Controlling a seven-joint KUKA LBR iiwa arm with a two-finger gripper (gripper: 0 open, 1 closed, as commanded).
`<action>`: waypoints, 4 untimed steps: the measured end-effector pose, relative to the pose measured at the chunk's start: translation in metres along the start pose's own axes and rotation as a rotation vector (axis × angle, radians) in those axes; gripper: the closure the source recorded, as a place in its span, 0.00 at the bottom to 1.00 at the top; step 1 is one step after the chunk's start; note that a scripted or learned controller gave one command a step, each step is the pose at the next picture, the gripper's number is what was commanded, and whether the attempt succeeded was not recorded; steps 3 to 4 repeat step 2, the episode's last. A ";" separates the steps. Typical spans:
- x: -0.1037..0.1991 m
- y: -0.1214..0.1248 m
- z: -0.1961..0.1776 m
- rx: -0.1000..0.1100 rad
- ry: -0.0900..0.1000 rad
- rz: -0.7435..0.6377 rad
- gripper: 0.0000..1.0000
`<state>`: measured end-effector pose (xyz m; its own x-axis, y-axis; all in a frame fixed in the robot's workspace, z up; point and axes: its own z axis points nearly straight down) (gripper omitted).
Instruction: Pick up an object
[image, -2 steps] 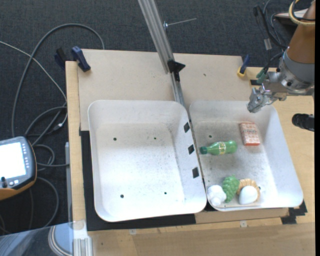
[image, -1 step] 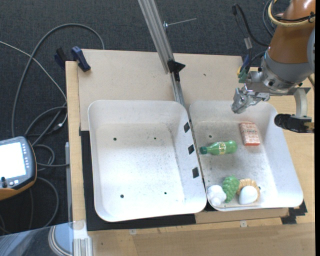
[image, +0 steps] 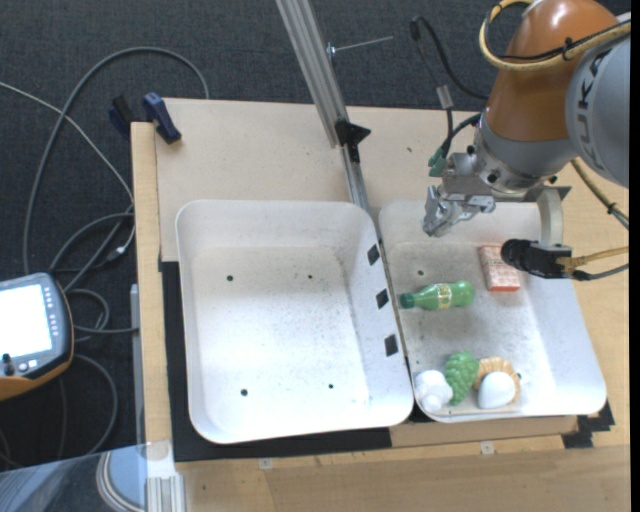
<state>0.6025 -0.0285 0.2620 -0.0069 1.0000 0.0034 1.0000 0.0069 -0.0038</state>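
My gripper (image: 437, 224) hangs over the far edge of the right bin (image: 560, 340), fingers pointing down, with nothing between them that I can see. A green bottle (image: 438, 296) lies on its side in the middle of that bin, below and in front of the gripper. A small orange-pink box (image: 497, 268) sits to the right of the gripper. At the bin's near edge lie a white ball-like object (image: 432, 389), a green bumpy toy (image: 461, 373) and a white-and-tan object (image: 497, 385), close together.
The left bin (image: 200, 240) stands beside the right one, split by a ridge with black clips (image: 381, 298). A slanted metal rail (image: 325, 90) crosses the bench behind. A black cylinder with cable (image: 535, 257) juts in near the box. A pendant (image: 30, 330) lies far left.
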 end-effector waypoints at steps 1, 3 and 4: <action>0.057 -0.006 0.011 0.001 0.000 0.000 1.00; 0.112 -0.003 0.029 0.002 -0.001 0.000 1.00; 0.112 -0.003 0.029 0.002 -0.001 0.000 1.00</action>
